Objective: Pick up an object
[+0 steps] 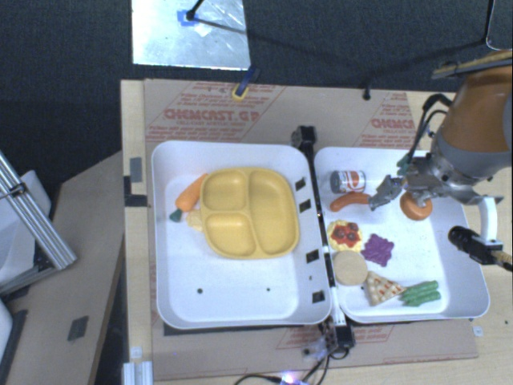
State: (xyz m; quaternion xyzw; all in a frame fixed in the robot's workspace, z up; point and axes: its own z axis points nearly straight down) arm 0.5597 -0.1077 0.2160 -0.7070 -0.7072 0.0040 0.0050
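Red lettering on the cardboard sheet (210,112) under the bins reads "CHEMCAST GP"; the can's (348,181) label is too small to read. The tool (390,192) hangs low over the right bin (465,247), just right of the hot dog (349,201) and below the can, touching neither. Whether its tips are apart or together cannot be told. An orange fruit (416,208) sits just right of the tool.

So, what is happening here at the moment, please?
A robot arm reaches in over the right bin, which holds toy food. Its gripper hangs low beside the hot dog and the orange fruit, near the can. No object is visible between the fingers, so nothing is picked up yet. The left bin holds a yellow tray and a carrot.
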